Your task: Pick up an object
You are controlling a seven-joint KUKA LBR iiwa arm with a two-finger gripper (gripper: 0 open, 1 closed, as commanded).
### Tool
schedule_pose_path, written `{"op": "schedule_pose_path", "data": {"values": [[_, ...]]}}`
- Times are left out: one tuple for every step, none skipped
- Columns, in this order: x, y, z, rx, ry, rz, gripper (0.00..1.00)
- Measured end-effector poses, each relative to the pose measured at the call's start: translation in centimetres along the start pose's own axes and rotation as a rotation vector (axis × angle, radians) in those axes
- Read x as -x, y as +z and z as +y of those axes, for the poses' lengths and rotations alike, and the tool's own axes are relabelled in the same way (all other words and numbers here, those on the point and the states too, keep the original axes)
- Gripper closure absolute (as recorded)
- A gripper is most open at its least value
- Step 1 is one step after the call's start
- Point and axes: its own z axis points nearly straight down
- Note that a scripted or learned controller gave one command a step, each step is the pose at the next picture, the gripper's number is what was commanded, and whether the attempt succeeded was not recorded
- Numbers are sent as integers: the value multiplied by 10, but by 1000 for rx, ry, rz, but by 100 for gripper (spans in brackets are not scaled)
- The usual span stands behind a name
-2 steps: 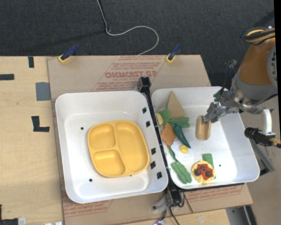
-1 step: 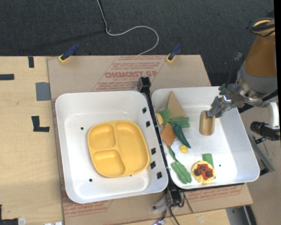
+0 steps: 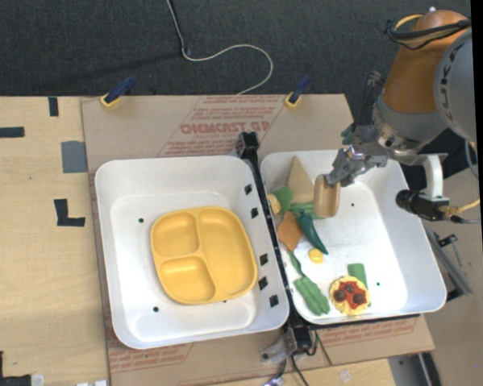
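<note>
Two white bins sit side by side on the table [image 3: 34, 239]. The left bin [image 3: 124, 259] carries a yellow divided plate [image 3: 203, 255]. The right bin [image 3: 398, 252] holds toy food: a tan wedge [image 3: 299, 179], green pieces [image 3: 311, 293], a fried egg [image 3: 314, 255], a small pizza [image 3: 349, 295]. The jaws [image 3: 332, 193] seem closed on a tan slice of bread [image 3: 326, 200], upright near the wedge.

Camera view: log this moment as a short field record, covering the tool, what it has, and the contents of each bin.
tool: tool over the right bin, fingers closed on a tan block
tan block: hangs upright, raised off the bin floor
left bin: yellow divided plate
right bin: toy food pile along its left side, small pizza near the front
</note>
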Motion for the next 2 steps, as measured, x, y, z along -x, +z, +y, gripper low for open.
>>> {"op": "schedule_pose_path", "data": {"values": [[-53, 14, 13, -2, 0, 0, 100], [-40, -3, 18, -1, 4, -1, 100]]}}
